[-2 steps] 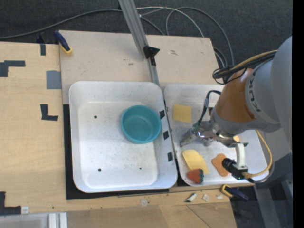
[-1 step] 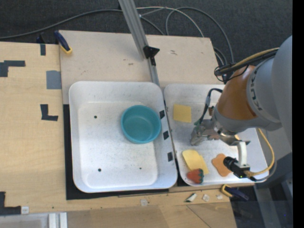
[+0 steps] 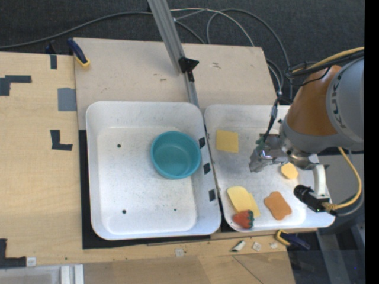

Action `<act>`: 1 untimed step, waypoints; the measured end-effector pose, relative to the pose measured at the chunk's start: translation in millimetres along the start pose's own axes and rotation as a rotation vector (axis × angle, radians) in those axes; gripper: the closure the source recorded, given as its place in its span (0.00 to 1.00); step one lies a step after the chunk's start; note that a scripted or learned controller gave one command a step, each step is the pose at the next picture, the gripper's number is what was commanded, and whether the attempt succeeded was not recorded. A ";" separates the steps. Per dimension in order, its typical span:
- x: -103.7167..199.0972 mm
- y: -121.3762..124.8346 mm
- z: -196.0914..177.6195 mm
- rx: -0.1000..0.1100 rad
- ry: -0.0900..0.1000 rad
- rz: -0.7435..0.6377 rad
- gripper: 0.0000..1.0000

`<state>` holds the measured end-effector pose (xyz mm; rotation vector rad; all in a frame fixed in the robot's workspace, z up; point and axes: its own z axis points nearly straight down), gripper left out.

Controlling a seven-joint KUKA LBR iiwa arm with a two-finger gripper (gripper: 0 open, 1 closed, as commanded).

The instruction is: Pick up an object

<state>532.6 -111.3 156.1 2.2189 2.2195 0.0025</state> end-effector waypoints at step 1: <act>0.0 1.4 -52.8 -0.001 0.000 -0.001 1.00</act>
